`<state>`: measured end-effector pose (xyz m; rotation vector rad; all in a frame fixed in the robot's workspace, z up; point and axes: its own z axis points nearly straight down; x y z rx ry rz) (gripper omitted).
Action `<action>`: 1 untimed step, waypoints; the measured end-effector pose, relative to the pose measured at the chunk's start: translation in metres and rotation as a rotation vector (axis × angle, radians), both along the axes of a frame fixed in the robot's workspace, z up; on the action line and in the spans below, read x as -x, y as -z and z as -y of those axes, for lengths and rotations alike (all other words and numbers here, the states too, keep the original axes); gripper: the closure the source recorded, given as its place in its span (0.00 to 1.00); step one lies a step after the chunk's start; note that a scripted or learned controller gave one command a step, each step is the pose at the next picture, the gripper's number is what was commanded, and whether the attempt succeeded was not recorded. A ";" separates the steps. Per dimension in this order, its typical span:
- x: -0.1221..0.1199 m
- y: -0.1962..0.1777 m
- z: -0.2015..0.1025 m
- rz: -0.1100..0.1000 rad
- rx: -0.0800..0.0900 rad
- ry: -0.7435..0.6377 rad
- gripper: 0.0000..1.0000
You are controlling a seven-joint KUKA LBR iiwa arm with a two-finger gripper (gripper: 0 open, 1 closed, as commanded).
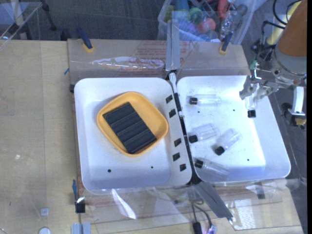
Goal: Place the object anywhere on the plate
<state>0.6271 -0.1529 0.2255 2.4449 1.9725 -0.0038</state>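
A yellow plate (pixel 132 122) lies in the left bin (pixel 92 169), and a black ridged block (pixel 130 126) rests on it. Several clear vials with black caps lie in the right bin (pixel 263 155): one at the back (pixel 204 100), two in the middle (pixel 204 132) (pixel 226 141), one at the front (pixel 210 166). My gripper (pixel 251 100) hangs over the back right of the right bin. A small black cap (pixel 251 113) shows directly under it, on what may be a clear vial standing upright. Whether that vial is held I cannot tell.
A divider with black clips (pixel 175 130) runs between the two bins. A clear tub of coloured toys (pixel 209 9) stands behind the bins. Cables and the arm's body (pixel 292 43) crowd the right side. Blue clamps (pixel 87 44) hold the bench cover.
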 end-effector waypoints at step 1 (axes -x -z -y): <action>0.000 0.000 0.000 0.000 0.000 0.000 0.00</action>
